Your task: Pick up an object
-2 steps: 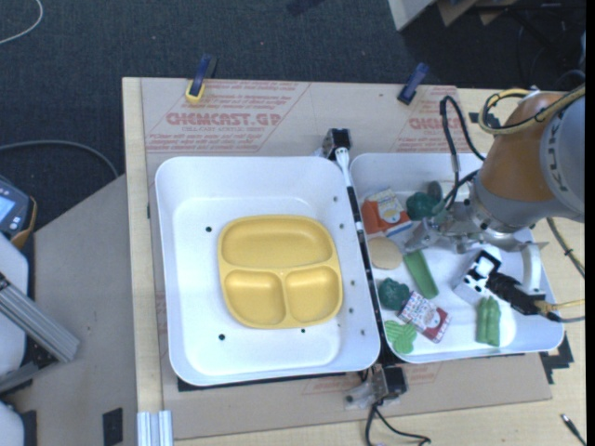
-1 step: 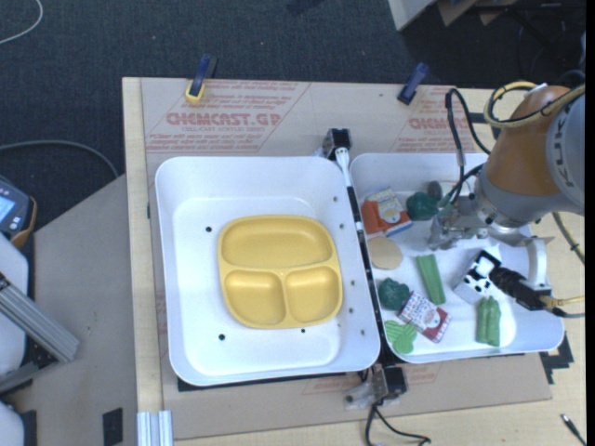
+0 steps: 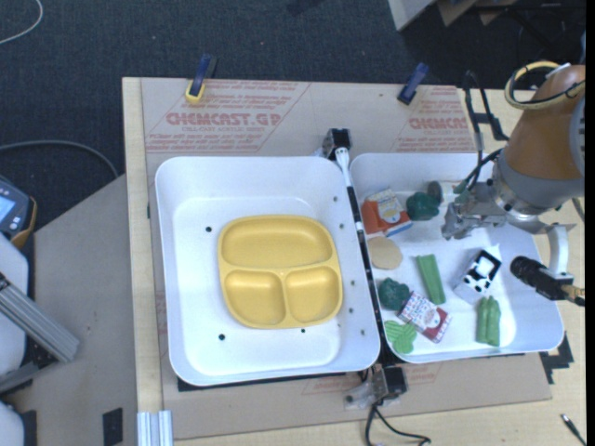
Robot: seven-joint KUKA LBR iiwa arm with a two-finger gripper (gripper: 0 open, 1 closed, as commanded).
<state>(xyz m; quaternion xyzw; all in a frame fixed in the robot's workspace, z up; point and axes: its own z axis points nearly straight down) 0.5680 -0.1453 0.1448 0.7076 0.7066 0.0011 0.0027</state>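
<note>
The right bin (image 3: 539,328) holds several small items. An orange-and-white carton (image 3: 385,214) and a dark green lump (image 3: 425,204) lie at its far left. Nearer are a tan disc (image 3: 385,254), a green stick (image 3: 429,278), a dark green broccoli-like piece (image 3: 393,294), a red packet (image 3: 427,316) and a light green leaf (image 3: 402,336). A black-and-white block (image 3: 478,275) and a green pickle (image 3: 488,321) lie to the right. My gripper (image 3: 465,223) hangs over the bin's far middle, just right of the dark green lump and above the black-and-white block.
The left bin (image 3: 186,249) holds a yellow divided plate (image 3: 278,270). A black hinge strip (image 3: 353,221) runs between the bins. Clamps (image 3: 199,79) sit on the board's far edge. The grey-and-orange arm (image 3: 544,147) overhangs the right bin's far right corner.
</note>
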